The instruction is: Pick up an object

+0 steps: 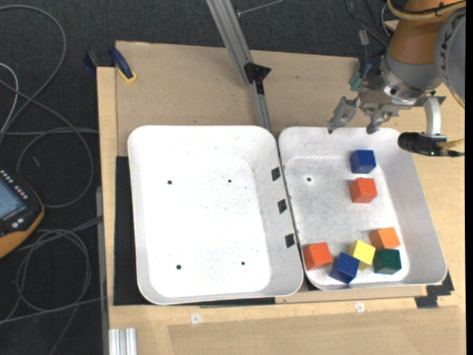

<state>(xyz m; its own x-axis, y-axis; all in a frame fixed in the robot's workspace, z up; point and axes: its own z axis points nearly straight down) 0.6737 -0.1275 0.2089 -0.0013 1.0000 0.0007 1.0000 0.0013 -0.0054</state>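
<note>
Now the gripper (356, 121) hangs at the upper right of the frame, over the top edge of the right bin (414, 198). Its fingers are spread wide and hold nothing. Just below it lie a blue cube (362, 160) and an orange cube (363, 190). Five more cubes sit together at the lower right. The left bin (148, 220) is at the centre.

Wooden bench (185, 87) bears two white bins: left bin (140, 198), right bin (421, 205).
</note>
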